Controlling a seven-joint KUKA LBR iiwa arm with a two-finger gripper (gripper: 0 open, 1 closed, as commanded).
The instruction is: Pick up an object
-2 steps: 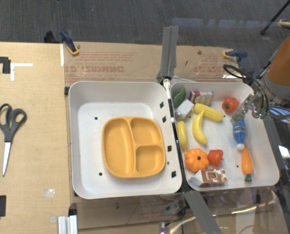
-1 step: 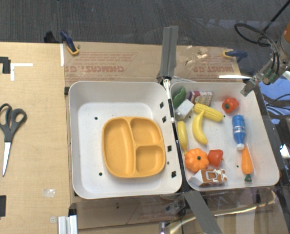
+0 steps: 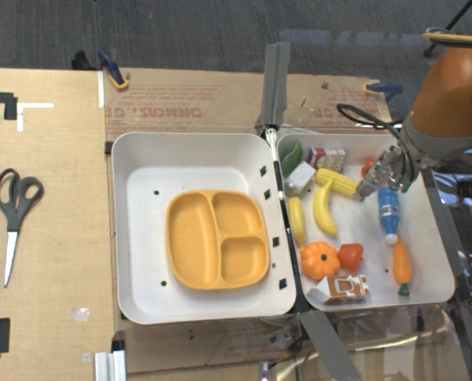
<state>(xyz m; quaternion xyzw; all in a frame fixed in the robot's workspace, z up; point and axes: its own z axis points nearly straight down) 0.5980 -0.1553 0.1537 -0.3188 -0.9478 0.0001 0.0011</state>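
The metal hand [image 3: 386, 173] is seen low over the right bin [image 3: 434, 248], at its far right part; whether it is spread or pinched cannot be told. Just below it a clear plastic bottle [image 3: 388, 213] with a blue label is laid lengthwise. A knobbly corn cob [image 3: 336, 182] lies just left of the hand, with a smooth curved banana [image 3: 324, 209] beyond it. Below the bottle a tapered carrot [image 3: 401, 265] is seen. Far left of the hand, a yellow three-part plate [image 3: 217, 239] rests in the left bin [image 3: 132, 213]. Steel scissors [image 3: 13, 213] lie on the wooden desk [image 3: 45, 149].
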